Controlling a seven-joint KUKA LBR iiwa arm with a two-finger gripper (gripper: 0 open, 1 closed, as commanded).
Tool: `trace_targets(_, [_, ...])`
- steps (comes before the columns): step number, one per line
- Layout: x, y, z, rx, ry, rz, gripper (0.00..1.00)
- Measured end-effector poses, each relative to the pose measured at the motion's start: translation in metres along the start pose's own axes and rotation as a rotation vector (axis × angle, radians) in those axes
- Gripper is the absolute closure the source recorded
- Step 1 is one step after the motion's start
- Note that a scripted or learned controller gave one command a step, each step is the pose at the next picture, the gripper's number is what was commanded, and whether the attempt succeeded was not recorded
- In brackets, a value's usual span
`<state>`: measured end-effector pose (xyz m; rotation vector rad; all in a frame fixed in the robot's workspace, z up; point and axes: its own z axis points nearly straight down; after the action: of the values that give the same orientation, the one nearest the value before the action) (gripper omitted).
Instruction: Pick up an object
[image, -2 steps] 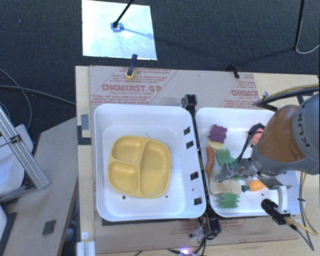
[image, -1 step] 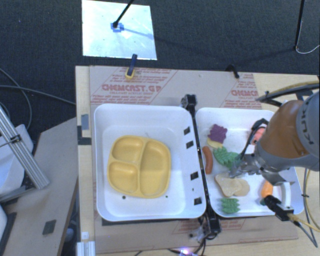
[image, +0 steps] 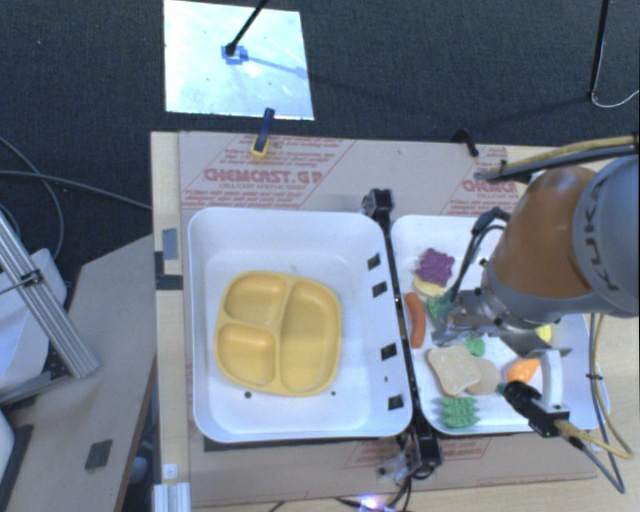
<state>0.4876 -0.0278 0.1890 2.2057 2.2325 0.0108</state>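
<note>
Nearest us in the right bin (image: 590, 425) lie a green toy (image: 459, 411), a bread slice (image: 460, 372) and an orange piece (image: 521, 371). Our gripper (image: 462, 322) hovers low just beyond, and we cannot tell its state. Nothing looks lifted, so the pick remains undone. The red sausage (image: 417, 319) lies beside the divider, long axis near-to-far. Farther sits a purple grape cluster (image: 435, 265).

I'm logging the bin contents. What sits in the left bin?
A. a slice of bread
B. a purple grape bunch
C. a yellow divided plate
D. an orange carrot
C: the yellow divided plate lies alone in the left bin, while the purple grapes and the bread slice lie in the right bin.
</note>
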Motion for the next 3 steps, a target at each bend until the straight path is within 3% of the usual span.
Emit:
trace_targets(2, [-0.005, 0.002, -0.017, -0.001, -0.002, 0.004, 1.00])
trace_targets(3, [0.006, -0.001, 0.006, 0.008, -0.002, 0.008, 1.00])
